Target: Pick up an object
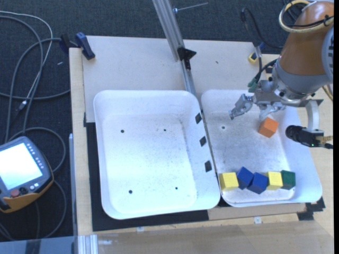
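the small orange cube (268,127) could be missed: it is seen beside the gripper (249,106), whose fingers' state cannot be told.

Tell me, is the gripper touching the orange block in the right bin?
Cannot tell. In the camera view the orange block sits just below the gripper, and from this slanted angle neither contact nor a clear gap between them shows.

orange block (268,127) | yellow blocks (229,181) | blue blocks (245,177) | green block (288,179) | white bins (106,110)
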`<state>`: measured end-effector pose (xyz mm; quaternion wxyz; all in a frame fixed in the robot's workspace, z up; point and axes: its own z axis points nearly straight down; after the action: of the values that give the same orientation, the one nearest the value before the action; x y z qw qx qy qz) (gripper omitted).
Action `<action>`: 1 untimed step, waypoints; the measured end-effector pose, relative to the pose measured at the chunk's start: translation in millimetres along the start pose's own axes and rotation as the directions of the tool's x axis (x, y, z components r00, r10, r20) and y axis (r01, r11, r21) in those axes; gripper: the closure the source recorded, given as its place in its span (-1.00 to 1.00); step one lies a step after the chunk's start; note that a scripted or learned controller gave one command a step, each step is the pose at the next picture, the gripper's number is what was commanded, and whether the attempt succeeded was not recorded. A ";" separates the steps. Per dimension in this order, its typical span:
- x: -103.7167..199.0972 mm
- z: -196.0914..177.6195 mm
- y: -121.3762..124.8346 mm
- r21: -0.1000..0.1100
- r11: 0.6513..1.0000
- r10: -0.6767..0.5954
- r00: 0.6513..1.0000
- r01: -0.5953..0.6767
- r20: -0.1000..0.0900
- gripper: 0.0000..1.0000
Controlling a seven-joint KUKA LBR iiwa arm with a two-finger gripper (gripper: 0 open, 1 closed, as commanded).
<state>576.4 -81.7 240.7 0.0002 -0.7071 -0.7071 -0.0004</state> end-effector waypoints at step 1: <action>-123.2 50.2 -4.4 0.005 1.000 0.007 1.000 -0.007 0.003 -1.00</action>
<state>572.0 -204.8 190.5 0.0009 -0.7097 -0.7045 0.0021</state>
